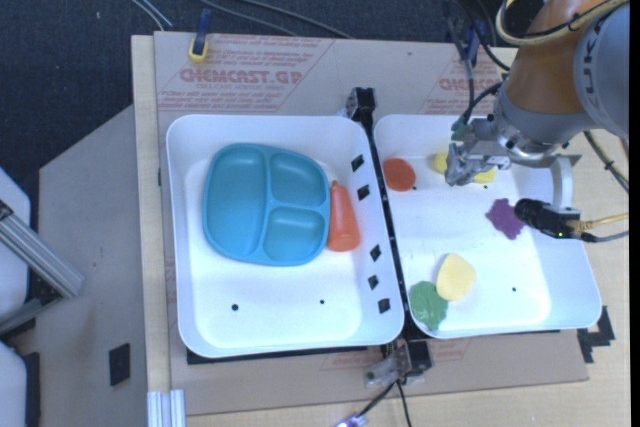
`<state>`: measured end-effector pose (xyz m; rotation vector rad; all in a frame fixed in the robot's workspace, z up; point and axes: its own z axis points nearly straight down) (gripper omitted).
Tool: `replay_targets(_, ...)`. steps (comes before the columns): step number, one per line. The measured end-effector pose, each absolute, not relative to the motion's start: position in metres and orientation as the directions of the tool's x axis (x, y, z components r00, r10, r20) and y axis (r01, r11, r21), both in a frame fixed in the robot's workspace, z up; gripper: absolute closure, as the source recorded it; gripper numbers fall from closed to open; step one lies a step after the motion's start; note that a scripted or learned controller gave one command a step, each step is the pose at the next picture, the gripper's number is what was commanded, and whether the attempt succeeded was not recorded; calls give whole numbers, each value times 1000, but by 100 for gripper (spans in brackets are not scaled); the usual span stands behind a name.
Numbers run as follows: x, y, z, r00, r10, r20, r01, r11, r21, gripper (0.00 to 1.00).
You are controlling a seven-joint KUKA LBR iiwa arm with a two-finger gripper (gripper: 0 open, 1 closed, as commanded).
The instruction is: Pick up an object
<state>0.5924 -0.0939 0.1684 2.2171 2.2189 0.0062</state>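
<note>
The grey robot arm with the orange band [560, 65] is reaching in from the right of the camera view and hanging its gripper [462, 170] low over the far end of the right-hand shallow white bin [560, 305]. The gripper is sitting directly above a small bright yellow piece [483, 177], whose edges are peeking out on either side of it. Whether the gripper is spread, closed or touching the piece cannot be told from this angle.

A small round orange object [400, 175] is lying just left of the gripper, near the wall between the bins. A ragged purple scrap [505, 218] is resting near the middle of the same bin. A pale yellow rounded lump [456, 277] is touching a dark green lump [427, 305] at the bin's near left corner.

In the left-hand shallow white bin [280, 310], a light blue plastic plate with three compartments [265, 205] is lying flat, with an orange carrot-shaped toy [342, 220] pressing against its right edge. Both bins are sitting on a pale brown tabletop [280, 75] printed with red lettering.
</note>
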Motion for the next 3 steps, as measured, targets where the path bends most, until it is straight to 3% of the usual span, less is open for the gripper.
replay_targets(2,599,-101,270,-1,1000,-1,1000,1,6,100)
replay_targets(3,599,-58,267,-4,1000,2,1000,4,-1,100)
